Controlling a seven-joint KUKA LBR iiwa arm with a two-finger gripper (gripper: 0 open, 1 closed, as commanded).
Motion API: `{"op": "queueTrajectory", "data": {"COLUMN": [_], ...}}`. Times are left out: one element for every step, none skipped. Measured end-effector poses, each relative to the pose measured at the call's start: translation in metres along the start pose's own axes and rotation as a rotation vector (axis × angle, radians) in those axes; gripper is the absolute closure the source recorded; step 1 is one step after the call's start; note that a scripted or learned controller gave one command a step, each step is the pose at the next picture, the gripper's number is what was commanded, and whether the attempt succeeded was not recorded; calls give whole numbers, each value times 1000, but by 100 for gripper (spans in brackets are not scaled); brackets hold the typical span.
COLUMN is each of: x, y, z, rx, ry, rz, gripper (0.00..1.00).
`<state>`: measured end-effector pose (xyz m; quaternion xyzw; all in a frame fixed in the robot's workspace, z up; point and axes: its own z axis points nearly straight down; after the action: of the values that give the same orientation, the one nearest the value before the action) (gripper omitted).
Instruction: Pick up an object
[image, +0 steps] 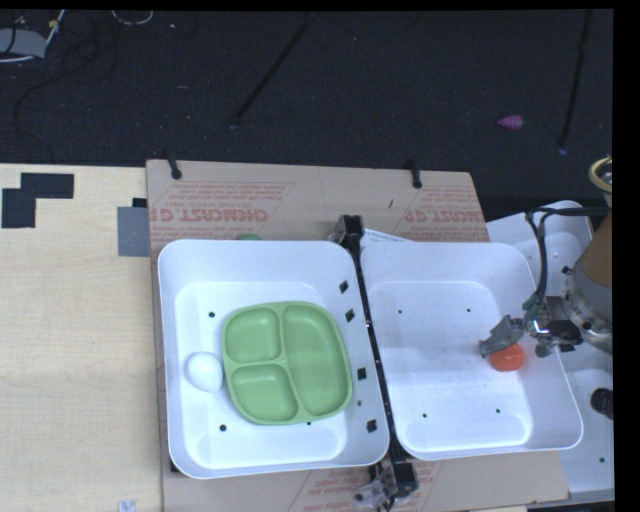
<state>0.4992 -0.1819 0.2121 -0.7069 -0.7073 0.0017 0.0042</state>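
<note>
Reaching in from the right edge of the camera view, the grey robot arm (600, 290) hangs low over the right-hand shallow white plastic bin (440, 420), with its two-finger metal pincer (508, 340) down near that bin's right wall. Directly under the pincer tip lies a small round orange-red object (509, 359), resting on the bin floor; the pincer's grey tip overlaps its upper edge. Whether the pincer is spread wide, nearly closed, or gripping the orange-red object I cannot tell, since its tip is a small dark shape at this angle.

The left-hand shallow white plastic bin (190, 290) sits just beside the right one, the two meeting along a dark central seam. In it lies a pale green plastic divided plate (287, 361) with three compartments, slightly turned on the bin floor. A small white egg-shaped ball (204, 372) rests against the plate's left rim. Both bins stand on a brown cardboard sheet (300, 205) printed with red lettering, which lies on the light wooden table (70, 350).
</note>
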Motion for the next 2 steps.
{"op": "queueTrajectory", "data": {"x": [1,2], "y": [-2,-3], "z": [65,118], "rx": [1,-1], "ry": [0,0], "rz": [1,1], "gripper": [0,0]}}
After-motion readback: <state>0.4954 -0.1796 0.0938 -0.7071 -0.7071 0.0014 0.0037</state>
